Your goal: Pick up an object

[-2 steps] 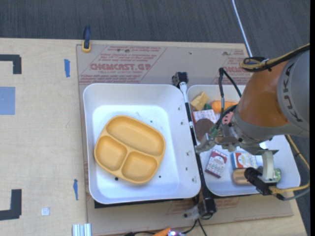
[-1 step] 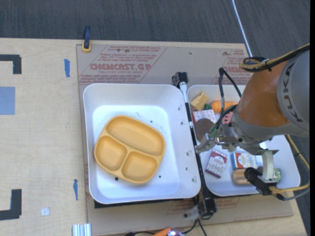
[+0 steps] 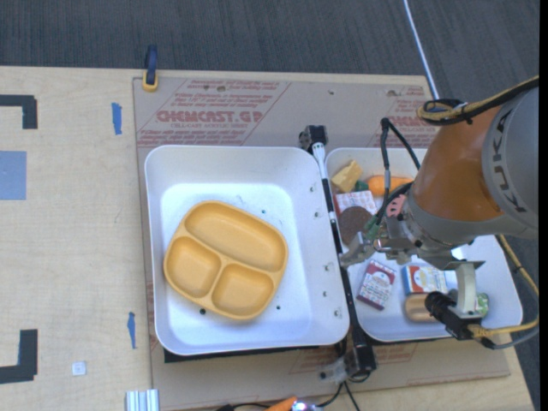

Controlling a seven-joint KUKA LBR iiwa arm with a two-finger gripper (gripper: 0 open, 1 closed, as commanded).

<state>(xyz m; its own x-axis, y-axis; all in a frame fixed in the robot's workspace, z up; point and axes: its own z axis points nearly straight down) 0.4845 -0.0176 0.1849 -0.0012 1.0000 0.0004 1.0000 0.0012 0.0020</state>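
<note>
Several small items crowd the right bin (image 3: 512, 302): a red-and-white packet (image 3: 376, 284), a yellow wedge (image 3: 347, 176), a brown cylinder (image 3: 417, 308). The gripper (image 3: 370, 245) hovers above them; whether its fingers are parted, I cannot tell. Best descend squarely onto the packet, avoiding neighbours.

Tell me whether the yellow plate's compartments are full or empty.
Empty: all three compartments of the plate show bare yellow. It lies flat in the left bin.

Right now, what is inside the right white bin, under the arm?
In the right bin: a yellow wedge, an orange piece, a brown disc, two small red-and-white boxes, a tan cylinder. The arm covers the bin's middle.
</note>
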